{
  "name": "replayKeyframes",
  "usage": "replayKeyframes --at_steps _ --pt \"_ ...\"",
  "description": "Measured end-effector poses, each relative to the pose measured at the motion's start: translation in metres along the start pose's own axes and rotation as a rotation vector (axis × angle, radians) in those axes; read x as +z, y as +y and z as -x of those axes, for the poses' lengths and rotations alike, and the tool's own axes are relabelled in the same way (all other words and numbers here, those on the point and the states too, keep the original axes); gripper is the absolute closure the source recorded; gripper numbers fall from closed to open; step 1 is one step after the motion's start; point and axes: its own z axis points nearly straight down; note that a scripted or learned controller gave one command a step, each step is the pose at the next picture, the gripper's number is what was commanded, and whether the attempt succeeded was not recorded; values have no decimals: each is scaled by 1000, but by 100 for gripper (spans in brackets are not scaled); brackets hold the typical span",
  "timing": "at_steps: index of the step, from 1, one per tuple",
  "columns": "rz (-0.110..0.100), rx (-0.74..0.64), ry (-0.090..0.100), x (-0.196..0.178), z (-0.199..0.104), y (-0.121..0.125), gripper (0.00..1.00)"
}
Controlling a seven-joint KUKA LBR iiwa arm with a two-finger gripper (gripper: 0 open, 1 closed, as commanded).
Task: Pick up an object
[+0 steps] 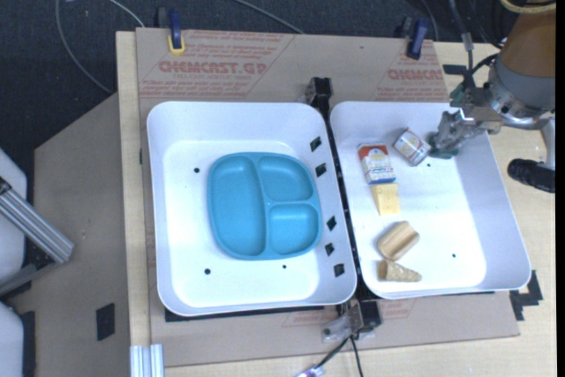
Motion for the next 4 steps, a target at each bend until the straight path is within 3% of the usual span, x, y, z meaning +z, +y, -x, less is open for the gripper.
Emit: replayKeyframes --at_steps 1,3,4 --pt "-2 0 0 8 -56 -7 100" --pt "-3 0 0 -4 -153 -45 100" --pt "0 -1 0 -4 -211 -43 100"
